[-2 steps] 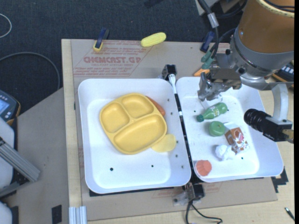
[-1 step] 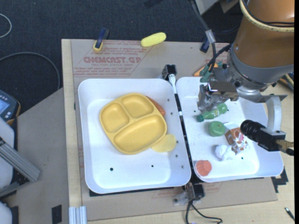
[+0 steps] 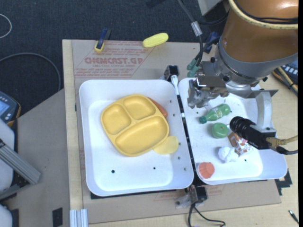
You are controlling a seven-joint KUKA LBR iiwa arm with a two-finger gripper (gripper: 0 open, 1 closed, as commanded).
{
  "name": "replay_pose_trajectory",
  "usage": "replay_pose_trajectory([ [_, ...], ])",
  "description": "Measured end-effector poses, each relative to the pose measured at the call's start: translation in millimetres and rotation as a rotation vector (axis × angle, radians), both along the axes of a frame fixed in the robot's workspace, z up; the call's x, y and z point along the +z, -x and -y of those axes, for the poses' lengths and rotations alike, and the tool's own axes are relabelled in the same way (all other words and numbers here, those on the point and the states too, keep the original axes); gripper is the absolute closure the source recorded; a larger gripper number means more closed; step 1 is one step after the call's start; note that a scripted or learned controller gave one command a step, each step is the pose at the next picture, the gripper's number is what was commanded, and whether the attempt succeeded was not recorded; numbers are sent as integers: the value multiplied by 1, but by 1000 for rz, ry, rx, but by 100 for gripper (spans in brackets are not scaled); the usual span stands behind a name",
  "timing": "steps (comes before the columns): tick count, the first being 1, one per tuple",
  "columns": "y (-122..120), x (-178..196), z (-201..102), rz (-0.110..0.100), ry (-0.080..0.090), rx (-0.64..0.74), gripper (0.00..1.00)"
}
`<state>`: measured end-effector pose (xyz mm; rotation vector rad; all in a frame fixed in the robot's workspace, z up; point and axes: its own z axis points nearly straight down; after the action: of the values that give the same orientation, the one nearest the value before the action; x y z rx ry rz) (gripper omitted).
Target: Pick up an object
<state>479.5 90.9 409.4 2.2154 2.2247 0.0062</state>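
Observation:
My gripper (image 3: 198, 98) hangs over the far left part of the right bin (image 3: 270, 167), close to the wall between the two bins. A green bottle (image 3: 215, 113) lies on its side just to the gripper's right and nearer the camera. Beside the bottle rests a round green piece (image 3: 219, 130). Further forward lie a small brown and red item (image 3: 239, 144), a crumpled white thing (image 3: 224, 153) and an orange disc (image 3: 206, 170). Nothing shows in the gripper's grasp.
The left bin (image 3: 94, 160) holds a yellow divided plate (image 3: 135, 124), a pale yellow disc (image 3: 168, 145) half under it and an orange thing (image 3: 162, 109) peeking from behind. A yellow banana-shaped toy (image 3: 155, 40) and a blue clamp (image 3: 101, 40) lie on the cardboard behind the bins.

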Motion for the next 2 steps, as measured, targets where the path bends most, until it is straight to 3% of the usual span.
replay_pose_trajectory([
  [1,0,2,-37,-2,0,0,100],
  [2,0,13,-35,2,0,-2,100],
])
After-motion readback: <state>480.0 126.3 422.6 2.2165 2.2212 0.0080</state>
